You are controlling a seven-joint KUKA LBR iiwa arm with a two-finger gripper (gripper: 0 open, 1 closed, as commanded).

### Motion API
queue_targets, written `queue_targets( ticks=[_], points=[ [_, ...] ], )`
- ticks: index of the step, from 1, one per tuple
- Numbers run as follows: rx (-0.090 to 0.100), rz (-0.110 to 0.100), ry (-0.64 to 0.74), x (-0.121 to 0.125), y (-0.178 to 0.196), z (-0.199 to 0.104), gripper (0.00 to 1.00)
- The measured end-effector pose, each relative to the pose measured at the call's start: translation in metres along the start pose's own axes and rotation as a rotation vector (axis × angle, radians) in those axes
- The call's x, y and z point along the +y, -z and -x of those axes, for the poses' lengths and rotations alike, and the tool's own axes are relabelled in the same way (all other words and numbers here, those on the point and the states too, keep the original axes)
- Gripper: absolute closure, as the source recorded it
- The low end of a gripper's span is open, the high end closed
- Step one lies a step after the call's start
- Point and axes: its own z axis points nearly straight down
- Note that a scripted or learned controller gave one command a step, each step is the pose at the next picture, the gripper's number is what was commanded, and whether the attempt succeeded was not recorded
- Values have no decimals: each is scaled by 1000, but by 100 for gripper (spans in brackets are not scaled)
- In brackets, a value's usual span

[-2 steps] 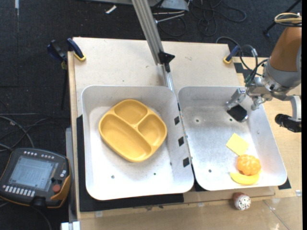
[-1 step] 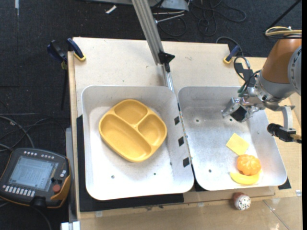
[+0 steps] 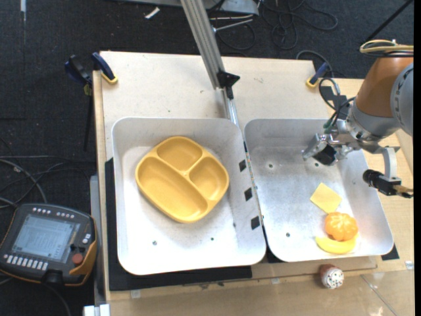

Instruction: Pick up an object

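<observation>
1. My pincer hovers over the upper part of the right bin; I cannot tell how it is set.
2. Nothing is picked yet. The candidates lie nearer the front: a yellow block, an orange and, touching it, a banana.
3. I judge the block the easiest target, since it lies apart from the fruit.
4. The left bin holds a divided yellow plate. Both bins sit on a pale worktop above dark, cable-strewn floor; a pendant lies at the left.

A robotics lab: teach pendant, loose floor cables.
</observation>
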Motion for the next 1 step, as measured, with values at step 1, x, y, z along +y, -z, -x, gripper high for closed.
queue_targets(
  ticks=[1],
  points=[
    [-1, 2, 2, 1, 9, 0, 100]
  ],
)
